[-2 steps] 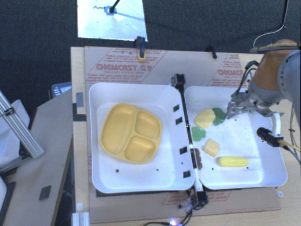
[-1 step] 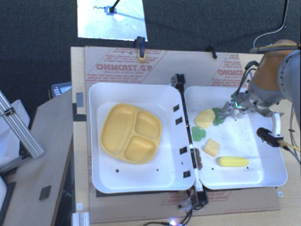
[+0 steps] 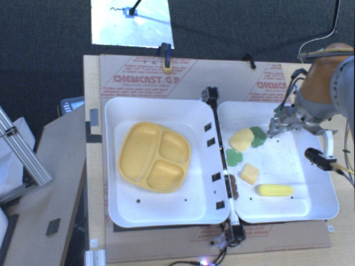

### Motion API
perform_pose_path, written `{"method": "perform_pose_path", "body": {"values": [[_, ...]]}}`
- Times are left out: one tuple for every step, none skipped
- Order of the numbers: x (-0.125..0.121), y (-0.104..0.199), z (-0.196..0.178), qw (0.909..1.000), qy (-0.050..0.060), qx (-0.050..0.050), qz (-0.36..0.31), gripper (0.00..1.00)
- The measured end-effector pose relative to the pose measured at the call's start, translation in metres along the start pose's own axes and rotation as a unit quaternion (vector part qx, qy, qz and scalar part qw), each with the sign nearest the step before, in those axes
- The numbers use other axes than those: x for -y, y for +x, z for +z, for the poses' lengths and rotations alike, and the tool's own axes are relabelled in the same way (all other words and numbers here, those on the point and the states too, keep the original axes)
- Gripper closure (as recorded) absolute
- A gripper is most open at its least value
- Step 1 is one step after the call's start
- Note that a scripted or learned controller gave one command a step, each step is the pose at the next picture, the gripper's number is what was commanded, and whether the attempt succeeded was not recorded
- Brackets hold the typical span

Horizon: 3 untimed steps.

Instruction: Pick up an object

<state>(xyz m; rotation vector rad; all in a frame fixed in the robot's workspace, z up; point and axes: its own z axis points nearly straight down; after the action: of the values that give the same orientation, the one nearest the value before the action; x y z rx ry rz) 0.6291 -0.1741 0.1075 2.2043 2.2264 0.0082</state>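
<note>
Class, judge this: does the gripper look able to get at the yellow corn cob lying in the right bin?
Probably yes. The corn cob lies alone on bare bin floor, apart from the other pieces, and the gripper hangs over the same bin with nothing between them.

Setting was robotics lab, test cell. Evidence: bench (image 3: 94,148) topped with protective sheet (image 3: 147,79) printed in red lettering, still in factory film; two shallow white bins (image 3: 166,107) clipped side by side with black brackets (image 3: 213,127); grey arm with orange band (image 3: 327,85) reaching in from right, loose cables (image 3: 335,10) trailing above it. Aluminium extrusion frame (image 3: 22,154) stood at left. Dark carpet floor (image 3: 44,37) carried reflective square plate (image 3: 132,15). Toy food pieces and yellow compartment tray (image 3: 152,157) served as test objects.
</note>
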Motion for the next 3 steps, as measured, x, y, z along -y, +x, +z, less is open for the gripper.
{"method": "perform_pose_path", "body": {"values": [[0.000, 0.000, 0.000, 1.0000, 0.000, 0.000, 0.000, 0.00], [-0.042, -0.001, 0.023, 1.0000, 0.002, 0.000, 0.002, 0.00], [-0.040, -0.025, 0.022, 1.0000, 0.003, 0.000, 0.004, 0.00]]}}
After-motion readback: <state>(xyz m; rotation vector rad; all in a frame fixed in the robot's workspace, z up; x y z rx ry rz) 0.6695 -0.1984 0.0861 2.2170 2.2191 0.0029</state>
